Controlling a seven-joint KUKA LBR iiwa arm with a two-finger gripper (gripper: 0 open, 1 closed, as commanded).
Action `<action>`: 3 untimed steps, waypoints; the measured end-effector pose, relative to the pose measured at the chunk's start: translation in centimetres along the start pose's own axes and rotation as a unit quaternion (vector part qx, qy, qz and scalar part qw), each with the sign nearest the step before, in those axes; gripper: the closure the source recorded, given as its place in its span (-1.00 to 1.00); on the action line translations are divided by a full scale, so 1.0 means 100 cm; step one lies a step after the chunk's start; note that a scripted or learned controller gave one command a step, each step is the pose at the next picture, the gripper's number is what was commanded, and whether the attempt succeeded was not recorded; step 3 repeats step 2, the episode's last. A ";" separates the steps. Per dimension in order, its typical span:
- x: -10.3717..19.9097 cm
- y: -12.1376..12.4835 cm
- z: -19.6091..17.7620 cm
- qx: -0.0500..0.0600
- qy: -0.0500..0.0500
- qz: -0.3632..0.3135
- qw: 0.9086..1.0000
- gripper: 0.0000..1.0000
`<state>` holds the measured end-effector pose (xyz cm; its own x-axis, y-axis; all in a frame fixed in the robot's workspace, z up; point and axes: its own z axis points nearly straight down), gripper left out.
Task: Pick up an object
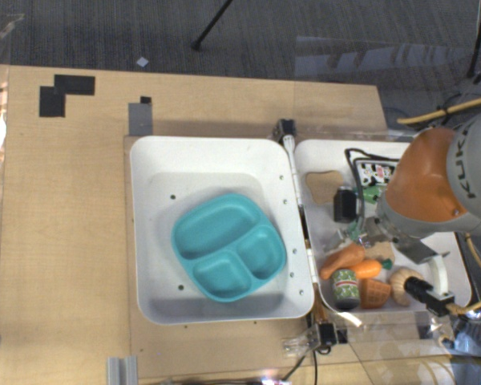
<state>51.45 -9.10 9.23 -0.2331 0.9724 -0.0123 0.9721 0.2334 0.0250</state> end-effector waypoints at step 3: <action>0.049 0.086 -0.096 0.005 0.006 0.000 1.000 1.00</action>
